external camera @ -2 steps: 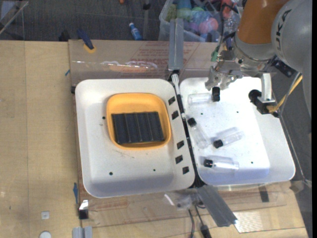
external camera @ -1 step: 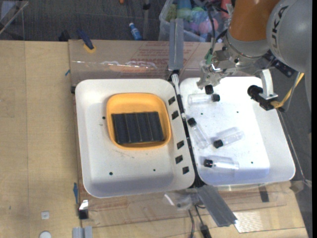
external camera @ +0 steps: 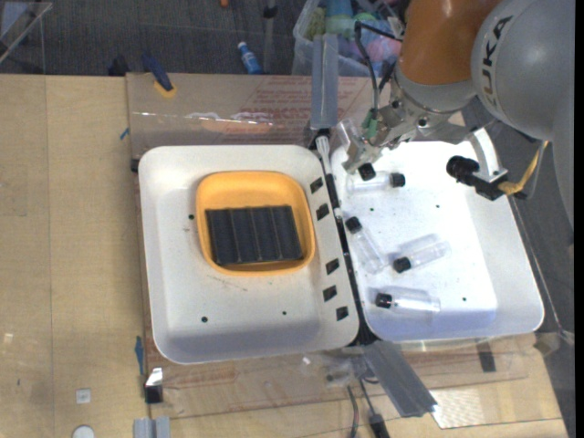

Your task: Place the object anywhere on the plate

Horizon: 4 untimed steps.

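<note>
The arm (external camera: 511, 44) reaches over the right bin (external camera: 484, 272), its gripper (external camera: 370, 149) at the bin's eleven o'clock corner; its grasp I cannot tell. The left bin (external camera: 173, 299) holds a yellow plate (external camera: 210, 190) bearing a black slab (external camera: 254, 235). Clear vials (external camera: 415, 252) lie at the gripper's five o'clock, long axes roughly nine-to-three; the plate lies toward eight o'clock.

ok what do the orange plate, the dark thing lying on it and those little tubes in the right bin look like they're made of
Orange plate: likely plastic, smooth, with a soft even sheen and rounded rim.
Dark ribbed block: matte, grooved, perhaps rubber or plastic; hard to tell.
Small tubes: see-through with black caps, clear plastic or glass, since the white bin shows through them.
</note>
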{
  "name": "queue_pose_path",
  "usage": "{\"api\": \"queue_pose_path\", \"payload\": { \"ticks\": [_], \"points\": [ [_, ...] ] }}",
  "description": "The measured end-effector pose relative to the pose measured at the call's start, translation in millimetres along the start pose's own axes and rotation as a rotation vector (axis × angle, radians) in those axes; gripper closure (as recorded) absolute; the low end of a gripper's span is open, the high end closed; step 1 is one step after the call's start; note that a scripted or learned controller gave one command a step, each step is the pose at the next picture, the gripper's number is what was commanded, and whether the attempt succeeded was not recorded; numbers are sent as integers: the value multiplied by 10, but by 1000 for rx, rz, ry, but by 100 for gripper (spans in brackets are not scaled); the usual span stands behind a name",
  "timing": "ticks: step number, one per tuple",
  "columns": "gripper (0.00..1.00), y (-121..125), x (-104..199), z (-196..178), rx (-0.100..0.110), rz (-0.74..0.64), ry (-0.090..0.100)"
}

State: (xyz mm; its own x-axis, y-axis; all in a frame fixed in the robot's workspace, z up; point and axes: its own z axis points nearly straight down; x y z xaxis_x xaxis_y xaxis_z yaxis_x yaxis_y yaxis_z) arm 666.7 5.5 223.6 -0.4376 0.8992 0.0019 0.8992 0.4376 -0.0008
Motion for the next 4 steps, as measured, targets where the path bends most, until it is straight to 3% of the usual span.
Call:
{"api": "queue_pose_path", "payload": {
  "ticks": [1,2,3,4],
  "points": [
    [100,95,176,-275,-6,-178,-4],
    [100,157,318,98,-1,-243,0],
    [0,157,315,96,-1,-243,0],
    [0,199,447,-80,-6,-377,-5]
  ]
}}
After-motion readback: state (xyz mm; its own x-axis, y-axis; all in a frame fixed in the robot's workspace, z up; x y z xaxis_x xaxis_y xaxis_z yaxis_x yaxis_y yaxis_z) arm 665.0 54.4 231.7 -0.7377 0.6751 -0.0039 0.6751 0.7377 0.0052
